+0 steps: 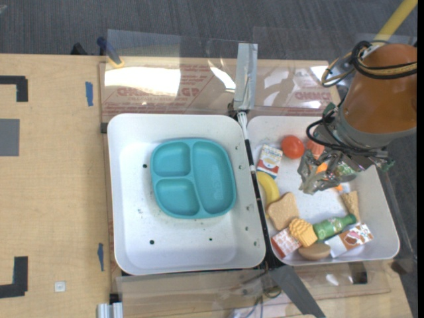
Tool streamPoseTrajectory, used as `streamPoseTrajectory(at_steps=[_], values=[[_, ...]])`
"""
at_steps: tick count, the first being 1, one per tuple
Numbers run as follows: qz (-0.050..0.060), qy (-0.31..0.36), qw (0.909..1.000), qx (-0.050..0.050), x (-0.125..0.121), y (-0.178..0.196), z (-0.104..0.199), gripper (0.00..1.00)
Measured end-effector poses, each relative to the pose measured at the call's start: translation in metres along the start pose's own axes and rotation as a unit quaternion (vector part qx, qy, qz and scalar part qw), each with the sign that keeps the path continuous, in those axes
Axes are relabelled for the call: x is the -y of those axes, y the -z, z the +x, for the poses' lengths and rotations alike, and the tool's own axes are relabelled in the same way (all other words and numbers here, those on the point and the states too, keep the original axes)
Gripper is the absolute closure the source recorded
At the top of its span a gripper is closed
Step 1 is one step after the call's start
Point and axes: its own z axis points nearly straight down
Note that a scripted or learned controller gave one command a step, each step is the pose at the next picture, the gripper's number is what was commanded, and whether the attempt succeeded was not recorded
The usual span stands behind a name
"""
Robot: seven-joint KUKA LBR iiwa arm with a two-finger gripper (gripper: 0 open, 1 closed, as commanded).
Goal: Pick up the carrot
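The light brown wooden bench (pixel 53 177) is lying on the far left. Next to it the left shallow white bin (pixel 126 230) is sitting, and a blue-green plastic plate with three parts (pixel 193 177) is lying in the middle of it.

The right shallow white bin (pixel 384 211) is sitting just beside the left one, touching it, and it is holding lots of toy food. Along its left side, a small white and red box (pixel 269 159) is lying near the top. A yellow banana (pixel 268 187) is lying just below it. A tan slice of bread (pixel 285 209) is lying next to the banana. A small red and white packet (pixel 285 242) is lying near the bottom edge. A round red tomato (pixel 292 146) is sitting near the top, just beside the small box. A yellow criss-cross waffle (pixel 303 230) is touching the bread, and a brown bun (pixel 315 250) is lying below the waffle.

The grey metal gripper (pixel 323 174) is hanging over the upper middle of the right bin, to the right of the tomato. The small orange carrot (pixel 322 167) is showing right at the gripper. I cannot tell how far open the gripper is, or if it is really gripping the carrot.

A green bottle (pixel 333 227) is lying below the gripper. The big arm with the orange band (pixel 381 91) is reaching in from the right.
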Motion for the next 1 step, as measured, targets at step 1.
streamPoseTrajectory(at_steps=[1], values=[[-0.004,0.27,0.9629,-0.003,0.0323,-0.1011,0.0723,1.0]])
